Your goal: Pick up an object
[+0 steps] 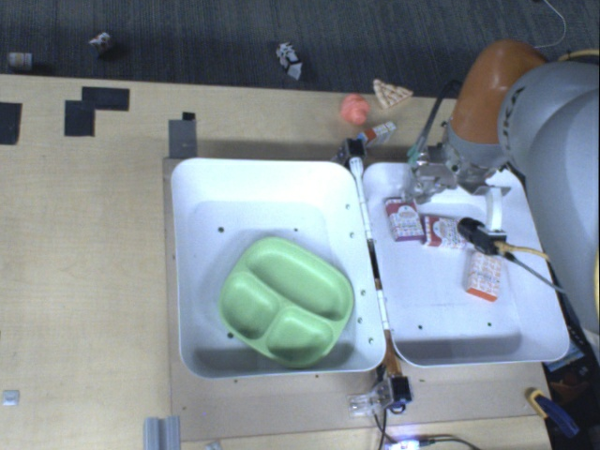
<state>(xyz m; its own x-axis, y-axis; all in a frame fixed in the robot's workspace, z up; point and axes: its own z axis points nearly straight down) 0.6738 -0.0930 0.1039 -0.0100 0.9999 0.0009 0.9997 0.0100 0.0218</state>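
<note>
I see smooth, glossy plastic on the green divided tray (287, 300) and both white bins (208, 184). The table (84, 279) looks like matt pale wood. The small packets (405, 221) seem printed paper, perhaps.

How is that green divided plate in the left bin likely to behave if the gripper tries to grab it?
The green plate looks like moulded plastic, so probably stiff and light. It is wide next to the gripper, so only a rim pinch seems feasible. It lies tilted against the left bin floor's slope, so a push may slide or rock it.
</note>
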